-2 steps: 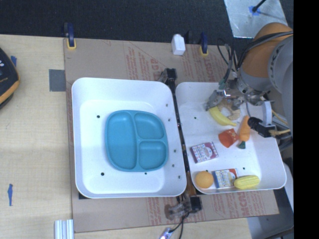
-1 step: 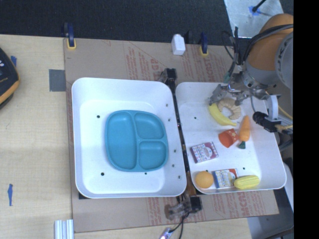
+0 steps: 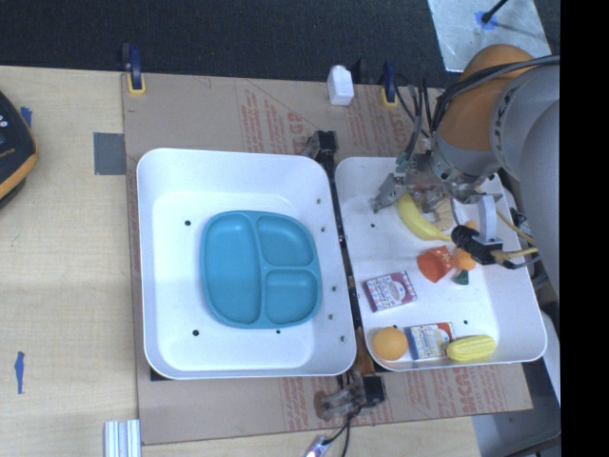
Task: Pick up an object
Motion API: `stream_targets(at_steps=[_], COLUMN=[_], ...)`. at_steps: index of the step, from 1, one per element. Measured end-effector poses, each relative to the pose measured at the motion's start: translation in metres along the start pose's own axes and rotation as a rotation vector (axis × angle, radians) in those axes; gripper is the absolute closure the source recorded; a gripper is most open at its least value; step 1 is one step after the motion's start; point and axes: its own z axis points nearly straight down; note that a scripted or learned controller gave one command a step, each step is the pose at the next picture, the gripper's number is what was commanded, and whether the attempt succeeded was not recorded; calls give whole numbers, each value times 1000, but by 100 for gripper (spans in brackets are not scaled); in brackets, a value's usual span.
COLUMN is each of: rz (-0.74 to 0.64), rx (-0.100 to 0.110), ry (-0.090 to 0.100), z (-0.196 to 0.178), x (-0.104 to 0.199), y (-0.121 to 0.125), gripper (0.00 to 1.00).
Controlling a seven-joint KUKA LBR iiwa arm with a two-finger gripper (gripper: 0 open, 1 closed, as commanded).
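Smooth glossy white plastic on both bins [image 3: 162, 255], a matt blue plastic tray [image 3: 259, 268] inside, dull brown cardboard [image 3: 238, 112] beneath, pale wood-grain bench [image 3: 57, 284] around.

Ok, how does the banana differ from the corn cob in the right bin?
The banana is curved and smooth, lying at a slant near the bin's far end, right by the tool. The corn cob is straight, stubby and ridged, lying level at the near edge beside a small carton, away from the tool. Both are yellow toy foods in the right bin.
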Motion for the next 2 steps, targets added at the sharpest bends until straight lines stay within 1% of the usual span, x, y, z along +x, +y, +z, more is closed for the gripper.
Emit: stream_targets(at_steps=[1, 2], rz=[3, 1], rx=[-4, 1], ry=[0, 0], z=[-56, 0], x=[-19, -9], y=[1, 0], gripper=[0, 0])
